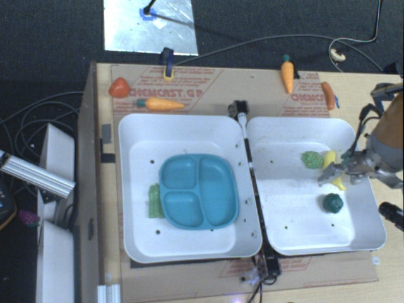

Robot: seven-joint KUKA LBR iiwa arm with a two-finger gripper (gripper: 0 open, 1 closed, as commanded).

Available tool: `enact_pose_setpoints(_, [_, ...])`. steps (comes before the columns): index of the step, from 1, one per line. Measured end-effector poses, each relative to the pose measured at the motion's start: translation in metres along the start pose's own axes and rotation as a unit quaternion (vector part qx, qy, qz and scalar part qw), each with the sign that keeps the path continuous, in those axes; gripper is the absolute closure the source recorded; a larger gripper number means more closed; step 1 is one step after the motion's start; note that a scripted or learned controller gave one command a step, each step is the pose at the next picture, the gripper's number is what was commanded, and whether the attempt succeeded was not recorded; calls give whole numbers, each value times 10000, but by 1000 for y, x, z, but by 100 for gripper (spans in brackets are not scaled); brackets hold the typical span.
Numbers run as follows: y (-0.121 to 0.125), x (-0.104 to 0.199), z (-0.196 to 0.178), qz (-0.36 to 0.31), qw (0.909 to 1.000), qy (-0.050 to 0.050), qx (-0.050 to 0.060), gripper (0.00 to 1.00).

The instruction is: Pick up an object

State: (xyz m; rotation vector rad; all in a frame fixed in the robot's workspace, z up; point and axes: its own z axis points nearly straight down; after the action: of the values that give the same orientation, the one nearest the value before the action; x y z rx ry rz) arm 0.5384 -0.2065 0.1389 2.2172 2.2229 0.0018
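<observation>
The right bin holds a light green knobbly piece, a yellow object and a dark green round piece. My gripper reaches in from the right and sits low over the yellow object. Yellow shows both above and below the gripper, while the middle of the object is hidden beneath it. The light green piece lies just left of the gripper, and the dark green one just below it. The grey arm stands over the bin's right rim.
The left bin holds a blue divided plate with a green strip at its left edge. Behind the bins on the cardboard lie carrots and a red piece. A black divider runs between the bins.
</observation>
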Motion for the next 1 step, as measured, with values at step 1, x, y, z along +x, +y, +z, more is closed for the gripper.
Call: enact_pose_setpoints(1, [-23,0,55,6,10000,-1,5,0])
